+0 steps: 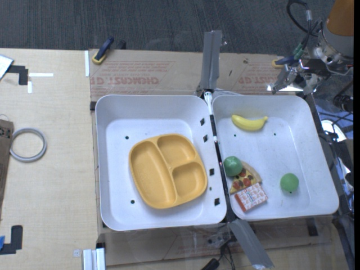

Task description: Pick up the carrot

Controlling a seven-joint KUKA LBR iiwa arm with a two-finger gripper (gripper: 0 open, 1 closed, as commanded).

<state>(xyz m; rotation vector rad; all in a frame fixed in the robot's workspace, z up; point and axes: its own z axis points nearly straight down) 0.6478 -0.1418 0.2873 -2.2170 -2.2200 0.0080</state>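
— Where do we see the carrot?

— We cannot tell. Nothing we can make out in either bin has a carrot's long orange shape, so we cannot say how it looks.

— What lies in the right bin (314, 118), then?

— A yellow banana (249, 122) near the far wall. Toward the near left corner we see a green round fruit (232, 165) touching a pizza slice (248, 177), and just beside the slice a small red-and-white box (251, 197). A green ball (289, 183) sits apart, toward the right wall.

— And the left bin (102, 151)?

— It holds a yellow plate (169, 170) with three compartments, lying flat.

— Where is the arm (341, 10)?

— At the top right, its orange band above the wrist. Its end hangs over the far right corner of the right bin, at the rim, well apart from the banana. We cannot tell whether the jaws are apart or together; they are too small and cluttered with cables.

— Anything on the tabletop (50, 207)?

— A roll of tape (27, 145) to the left, and a blue and yellow clamp (103, 50) beyond the left bin.
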